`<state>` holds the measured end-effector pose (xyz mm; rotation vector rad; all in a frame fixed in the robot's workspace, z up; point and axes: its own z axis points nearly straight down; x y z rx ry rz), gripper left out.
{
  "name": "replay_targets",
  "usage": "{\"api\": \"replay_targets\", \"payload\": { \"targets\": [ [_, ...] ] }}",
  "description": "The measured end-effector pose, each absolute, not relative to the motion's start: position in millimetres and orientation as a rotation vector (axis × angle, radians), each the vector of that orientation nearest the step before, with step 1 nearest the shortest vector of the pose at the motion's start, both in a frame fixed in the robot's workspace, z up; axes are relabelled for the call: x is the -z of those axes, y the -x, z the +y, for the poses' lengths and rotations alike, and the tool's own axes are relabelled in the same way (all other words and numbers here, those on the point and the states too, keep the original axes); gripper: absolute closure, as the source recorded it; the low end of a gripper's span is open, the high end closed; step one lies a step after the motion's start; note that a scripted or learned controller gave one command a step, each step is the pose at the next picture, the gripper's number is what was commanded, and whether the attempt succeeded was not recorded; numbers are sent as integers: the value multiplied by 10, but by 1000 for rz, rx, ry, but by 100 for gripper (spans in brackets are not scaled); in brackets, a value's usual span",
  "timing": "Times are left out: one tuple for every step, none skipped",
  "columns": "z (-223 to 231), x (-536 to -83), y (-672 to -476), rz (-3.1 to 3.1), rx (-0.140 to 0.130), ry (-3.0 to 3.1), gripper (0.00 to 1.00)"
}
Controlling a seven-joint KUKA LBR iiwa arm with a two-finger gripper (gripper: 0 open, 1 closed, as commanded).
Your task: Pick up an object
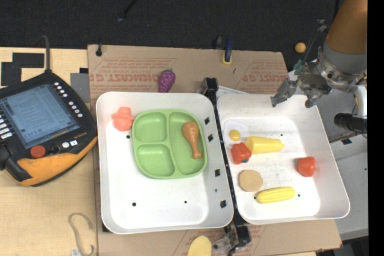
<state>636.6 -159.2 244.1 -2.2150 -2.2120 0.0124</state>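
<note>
While objects crowd the right bin (336, 201), a descent risks nudging neighbours | corn cob (275, 194), cookie (250, 180), red piece (306, 166), yellow wedge (263, 144) lower right | gripper (296, 93) spread open, holding nothing, above bin's upper-right rim.

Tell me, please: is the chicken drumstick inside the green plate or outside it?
Inside. The drumstick lies in the upper right compartment of the green plate, which sits in the left bin.
</note>
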Motion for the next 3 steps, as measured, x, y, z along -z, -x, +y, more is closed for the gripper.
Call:
{"api": "replay_targets", "payload": {
  "targets": [
    [-1594, -2516, -6389, -2221, -1, 2221, 0],
    [-1537, -2069, -6390, -2219, -5, 2216, 0],
    [-1474, -1432, -6364, -2220, -6, 2215, 0]
  ]
}}
